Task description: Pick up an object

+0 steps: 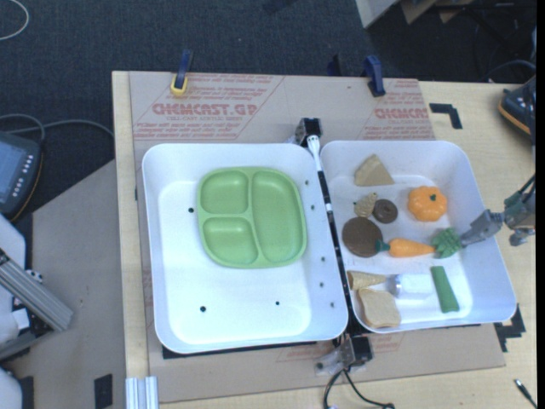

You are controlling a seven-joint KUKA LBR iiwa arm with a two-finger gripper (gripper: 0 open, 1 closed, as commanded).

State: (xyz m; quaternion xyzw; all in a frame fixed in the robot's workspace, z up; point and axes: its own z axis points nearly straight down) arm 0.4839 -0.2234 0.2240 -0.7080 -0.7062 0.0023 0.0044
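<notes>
While the tool (473, 231) is reaching into the right bin (487, 281), grip state unclear, an orange carrot (410, 248) with green leaves is lying just beside it

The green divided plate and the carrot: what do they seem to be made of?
The green divided plate looks like moulded plastic: uniform colour, soft sheen, rounded compartments. The carrot is probably toy plastic or rubber: flat, saturated orange with a green top.

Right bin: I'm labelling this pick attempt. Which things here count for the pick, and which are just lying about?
For the pick: tool; carrot; orange; green stick; brown disc.
Lying about: green tray; yellow clamp; blue clamp.
</notes>
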